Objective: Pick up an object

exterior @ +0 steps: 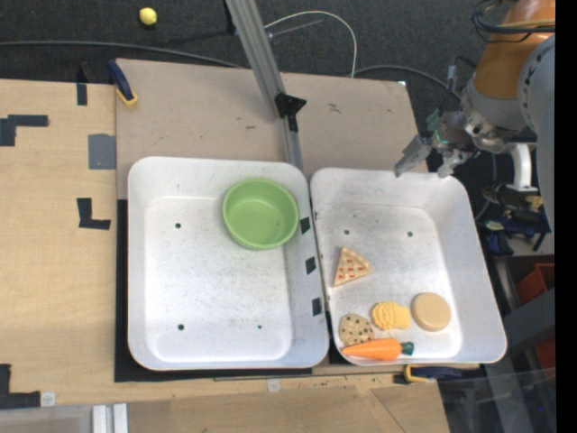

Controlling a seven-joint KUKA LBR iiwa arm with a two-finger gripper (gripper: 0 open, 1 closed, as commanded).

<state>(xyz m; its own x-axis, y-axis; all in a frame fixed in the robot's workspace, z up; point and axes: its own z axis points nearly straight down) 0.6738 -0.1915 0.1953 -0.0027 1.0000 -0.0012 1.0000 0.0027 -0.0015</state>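
Note:
My gripper point(422, 167) hangs over the far right corner of the right bin point(469, 242), open, with nothing between its fingers. Well toward the front of that bin lie a pizza-slice toy point(351, 266), a chocolate-chip cookie point(356, 328), a yellow ridged piece point(390, 315), a tan round disc point(432, 312) and an orange carrot point(376, 350). A green bowl point(261, 213) sits upright in the left bin point(162, 269), near its back right corner.
A slanted grey metal pole point(261, 52) comes down to the bench just behind the seam between the bins. Cables run across the dark floor at the back. A small yellow ball point(147, 15) lies on the floor at far left.

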